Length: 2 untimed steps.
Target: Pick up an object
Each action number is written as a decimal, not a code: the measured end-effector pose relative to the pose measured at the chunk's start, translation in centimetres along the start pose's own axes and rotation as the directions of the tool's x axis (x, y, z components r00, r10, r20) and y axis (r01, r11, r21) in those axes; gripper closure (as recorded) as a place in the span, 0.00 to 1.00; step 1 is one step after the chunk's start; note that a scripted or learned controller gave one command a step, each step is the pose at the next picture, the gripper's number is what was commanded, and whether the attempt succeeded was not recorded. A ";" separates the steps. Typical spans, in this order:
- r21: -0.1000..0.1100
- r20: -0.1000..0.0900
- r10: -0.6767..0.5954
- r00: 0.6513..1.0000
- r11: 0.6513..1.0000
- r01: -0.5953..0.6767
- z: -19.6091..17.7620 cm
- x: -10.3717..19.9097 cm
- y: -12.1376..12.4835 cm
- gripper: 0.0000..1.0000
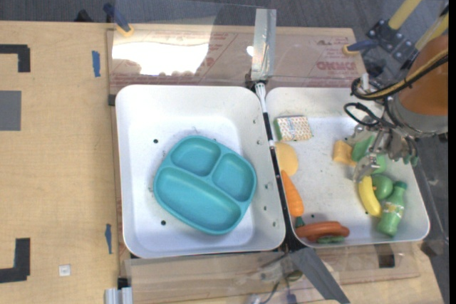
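Note:
My gripper (380, 151) hangs low over the right side of the right bin (320, 178), under the arm's orange band (432, 85). It sits right among a cluster of toy foods: a green piece (361, 147) and a yellow-orange wedge (343, 152) to its left, a yellow banana (368, 196) and a green round piece (383, 186) just below it. A green bottle (391, 214) lies nearer the front right corner. The metal parts of the gripper hide what lies directly beneath it.
The right bin also holds a patterned packet (294, 128), a pale yellow round piece (287, 157), an orange carrot (292, 198) and a red hot dog (322, 229) along its left and front walls. A teal divided plate (205, 184) lies in the left bin (135, 117).

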State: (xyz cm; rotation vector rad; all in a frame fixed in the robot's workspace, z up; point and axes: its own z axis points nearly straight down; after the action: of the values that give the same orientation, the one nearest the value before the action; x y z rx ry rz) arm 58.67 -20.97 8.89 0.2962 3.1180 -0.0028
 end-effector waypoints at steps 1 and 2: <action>0.002 0.014 -0.002 1.000 1.000 0.002 -1.3 -0.4 0.1 1.00; 0.001 0.012 -0.002 1.000 1.000 0.002 -1.2 -0.3 0.2 0.00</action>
State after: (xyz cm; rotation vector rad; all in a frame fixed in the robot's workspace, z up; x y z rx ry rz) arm 59.03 -20.89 10.14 0.2923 3.1062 -0.0063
